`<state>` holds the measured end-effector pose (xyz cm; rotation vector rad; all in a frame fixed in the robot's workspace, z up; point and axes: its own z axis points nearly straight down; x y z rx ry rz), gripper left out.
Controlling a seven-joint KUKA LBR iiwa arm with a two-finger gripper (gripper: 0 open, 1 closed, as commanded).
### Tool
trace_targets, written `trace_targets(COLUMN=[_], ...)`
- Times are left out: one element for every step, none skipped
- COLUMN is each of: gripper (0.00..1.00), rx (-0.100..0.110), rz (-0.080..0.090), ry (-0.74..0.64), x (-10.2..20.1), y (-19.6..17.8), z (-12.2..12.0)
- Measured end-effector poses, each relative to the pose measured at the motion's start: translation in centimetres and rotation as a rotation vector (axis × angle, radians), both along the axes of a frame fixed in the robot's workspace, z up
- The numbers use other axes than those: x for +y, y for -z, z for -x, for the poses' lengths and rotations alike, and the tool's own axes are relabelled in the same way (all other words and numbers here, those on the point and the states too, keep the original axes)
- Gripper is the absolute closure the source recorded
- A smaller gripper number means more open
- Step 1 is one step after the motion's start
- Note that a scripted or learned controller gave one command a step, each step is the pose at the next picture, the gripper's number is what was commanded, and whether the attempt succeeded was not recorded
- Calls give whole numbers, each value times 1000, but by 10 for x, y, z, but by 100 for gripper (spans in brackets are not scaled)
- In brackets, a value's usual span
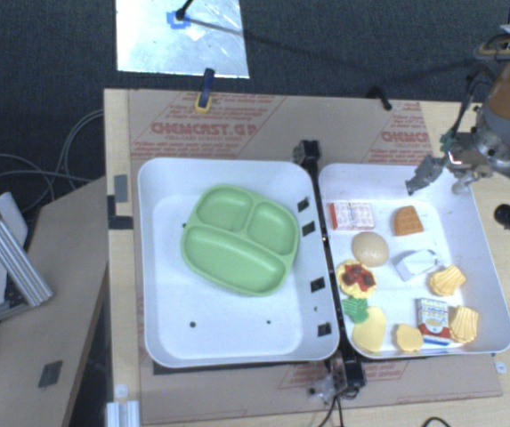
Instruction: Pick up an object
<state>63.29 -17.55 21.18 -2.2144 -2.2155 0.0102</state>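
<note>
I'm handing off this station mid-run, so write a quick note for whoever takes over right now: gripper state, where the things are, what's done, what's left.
Gripper: raised over the far right corner of the right bin, nothing visibly between its fingers; whether they are open or shut cannot be told.

Right bin holds all the small items: red-and-white packet, orange-brown piece, beige ball, white piece, pizza-like piece, yellow pieces along the near side.

Left bin: green divided plate lying flat.

Done: no pick yet.

Left: choose an item, descend, grasp, lift. The orange-brown piece looks nearest to the gripper.
</note>
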Motion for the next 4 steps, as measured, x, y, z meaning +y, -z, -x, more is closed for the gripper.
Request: trace_targets(gripper=[0, 0, 0, 0], rx=[-13, -10, -9, -10], rz=[3, 2, 2, 2], ry=[-3, -1, 0, -2], x=[0, -5, -11, -10], y=[-8, 35, 95, 129], z=[-3, -4, -4, -4])
